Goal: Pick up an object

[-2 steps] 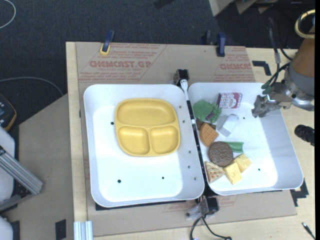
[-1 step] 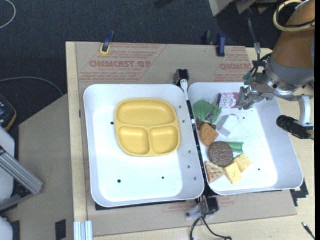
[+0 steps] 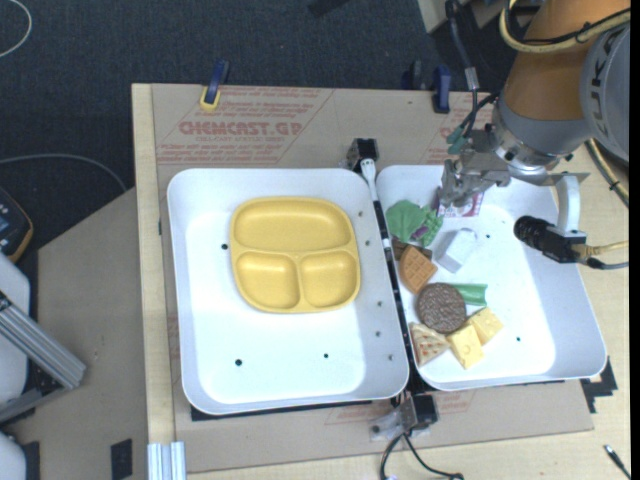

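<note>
Arm: gripper (image 3: 462, 196) hangs over the back of the right bin (image 3: 560, 298), close to a pink-and-white thing under it.
Fingers: cannot tell if wide or narrow; nothing seen held.
Right bin: green toy (image 3: 413, 220), grey block (image 3: 455, 249), cracker (image 3: 417, 267), brown cookie (image 3: 441, 307), cheese bits (image 3: 476, 336), all near its left side.
Left bin (image 3: 200, 298): yellow tray (image 3: 295, 252) in the middle.
</note>
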Action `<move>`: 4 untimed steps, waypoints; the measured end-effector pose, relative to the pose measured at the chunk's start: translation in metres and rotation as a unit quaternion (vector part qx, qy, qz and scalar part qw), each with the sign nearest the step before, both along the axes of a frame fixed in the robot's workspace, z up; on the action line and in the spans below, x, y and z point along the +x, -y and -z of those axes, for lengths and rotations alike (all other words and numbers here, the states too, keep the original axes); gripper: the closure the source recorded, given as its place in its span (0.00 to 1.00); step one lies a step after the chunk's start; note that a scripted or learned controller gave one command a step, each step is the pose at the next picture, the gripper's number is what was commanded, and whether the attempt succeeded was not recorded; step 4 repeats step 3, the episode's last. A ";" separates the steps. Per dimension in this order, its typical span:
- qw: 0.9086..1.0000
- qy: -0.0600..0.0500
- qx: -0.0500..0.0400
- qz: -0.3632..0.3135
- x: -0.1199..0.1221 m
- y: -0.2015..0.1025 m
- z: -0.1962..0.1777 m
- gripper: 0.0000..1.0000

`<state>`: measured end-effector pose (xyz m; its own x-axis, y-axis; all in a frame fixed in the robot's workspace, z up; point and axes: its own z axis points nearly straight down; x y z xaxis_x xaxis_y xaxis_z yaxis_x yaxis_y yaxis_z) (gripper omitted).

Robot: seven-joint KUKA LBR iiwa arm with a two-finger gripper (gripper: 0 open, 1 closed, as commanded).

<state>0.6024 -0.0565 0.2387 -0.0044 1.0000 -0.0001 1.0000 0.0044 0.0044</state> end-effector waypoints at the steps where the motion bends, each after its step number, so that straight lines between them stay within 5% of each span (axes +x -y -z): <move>1: 1.000 0.000 0.000 -0.001 0.023 -0.055 0.010 1.00; 2: 1.000 0.000 0.000 -0.001 0.022 -0.111 0.005 1.00; 4: 1.000 -0.003 0.000 0.001 0.031 -0.111 0.024 1.00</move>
